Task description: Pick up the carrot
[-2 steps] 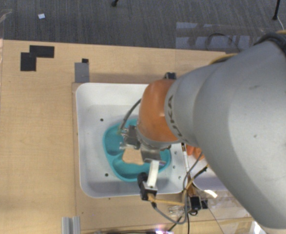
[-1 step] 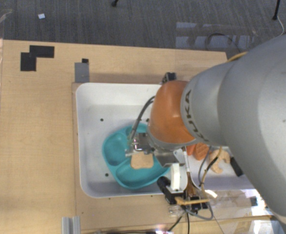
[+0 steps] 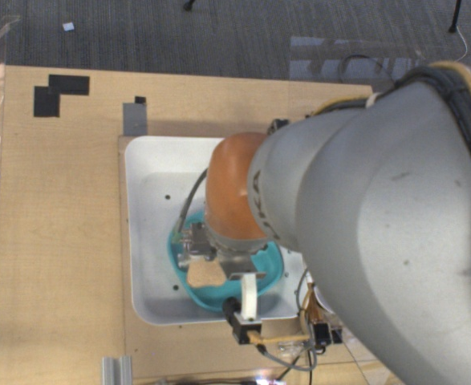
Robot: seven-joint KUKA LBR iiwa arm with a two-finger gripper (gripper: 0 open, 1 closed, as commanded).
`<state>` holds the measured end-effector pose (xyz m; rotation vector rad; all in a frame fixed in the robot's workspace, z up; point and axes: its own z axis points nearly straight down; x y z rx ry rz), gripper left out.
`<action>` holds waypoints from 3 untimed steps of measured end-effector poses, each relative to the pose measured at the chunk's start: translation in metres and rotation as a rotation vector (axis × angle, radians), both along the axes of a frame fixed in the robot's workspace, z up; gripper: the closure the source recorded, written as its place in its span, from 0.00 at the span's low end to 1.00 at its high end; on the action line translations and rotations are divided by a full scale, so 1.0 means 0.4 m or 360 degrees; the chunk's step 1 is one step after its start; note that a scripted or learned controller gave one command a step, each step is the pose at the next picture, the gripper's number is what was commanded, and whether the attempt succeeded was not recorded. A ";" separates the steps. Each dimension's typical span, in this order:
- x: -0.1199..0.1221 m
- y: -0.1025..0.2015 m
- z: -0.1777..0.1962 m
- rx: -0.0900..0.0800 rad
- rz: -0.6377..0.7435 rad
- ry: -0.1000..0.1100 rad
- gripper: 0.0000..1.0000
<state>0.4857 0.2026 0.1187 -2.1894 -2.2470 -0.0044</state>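
My gripper (image 3: 205, 267) hangs over the teal dish (image 3: 272, 268) toward 5 o'clock in the white bin (image 3: 143, 215). Gripper state: I cannot tell. Carrot location, bearing and long axis: I cannot tell; my wrist covers that area.

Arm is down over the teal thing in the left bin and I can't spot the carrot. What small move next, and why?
Probably a short straight lift. The gripper sits low over the teal bowl in the left bin, and the arm covers most of that bin. No carrot is visible. Rising would uncover the bowl and show whether anything came up with it.
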 end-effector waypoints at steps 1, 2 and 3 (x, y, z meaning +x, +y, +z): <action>0.061 -0.097 0.029 -0.0007 0.0528 -0.0008 1.00; 0.064 -0.091 0.056 -0.0002 0.0530 -0.0016 1.00; 0.076 -0.041 -0.028 0.0010 -0.0023 -0.0049 1.00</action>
